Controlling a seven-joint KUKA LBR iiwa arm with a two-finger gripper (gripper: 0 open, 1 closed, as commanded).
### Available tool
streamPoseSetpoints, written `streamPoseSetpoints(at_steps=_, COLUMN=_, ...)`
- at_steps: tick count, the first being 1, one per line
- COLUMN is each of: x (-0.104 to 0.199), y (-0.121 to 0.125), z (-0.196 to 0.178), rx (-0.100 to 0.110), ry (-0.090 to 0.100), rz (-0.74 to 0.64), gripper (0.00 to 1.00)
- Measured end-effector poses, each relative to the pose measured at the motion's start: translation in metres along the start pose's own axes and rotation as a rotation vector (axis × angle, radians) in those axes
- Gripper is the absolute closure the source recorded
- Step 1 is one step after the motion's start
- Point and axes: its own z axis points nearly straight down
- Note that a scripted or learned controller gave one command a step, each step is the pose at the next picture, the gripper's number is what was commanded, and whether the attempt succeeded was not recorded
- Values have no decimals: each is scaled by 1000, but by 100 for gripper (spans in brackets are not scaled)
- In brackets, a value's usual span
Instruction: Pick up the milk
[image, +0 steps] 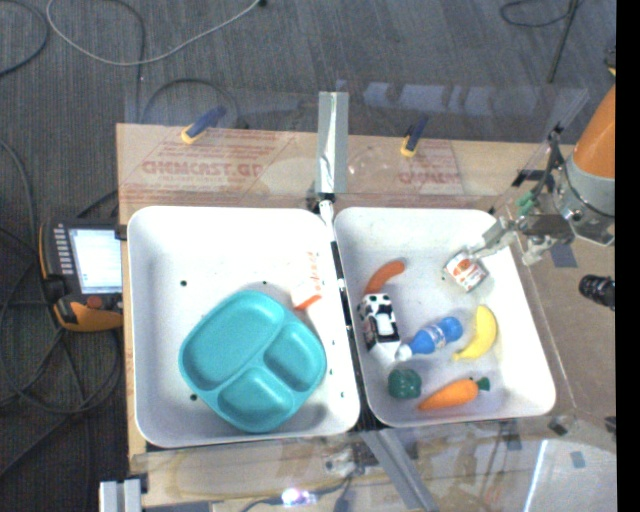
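Note:
The milk (378, 320) is a small carton with black and white cow patches. It lies in the right bin (520, 300), close to the divider on that bin's left side. My gripper (492, 243) hangs over the bin's upper right corner, far to the right of the milk. Its tip is just above a small white and red can (465, 271), and the view does not show whether it touches the can.
Around the milk lie an orange sausage (385, 274), a blue bottle (433, 336), a banana (481, 333), a green item (404, 383) and a carrot (452, 394). The left bin (160, 250) holds a teal divided plate (252, 362) and a small orange piece (308, 298).

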Motion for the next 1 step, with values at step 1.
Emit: streamPoseSetpoints(at_steps=1, x=82, y=-2, z=128, rx=-1, ry=-1, rz=36, gripper=0)
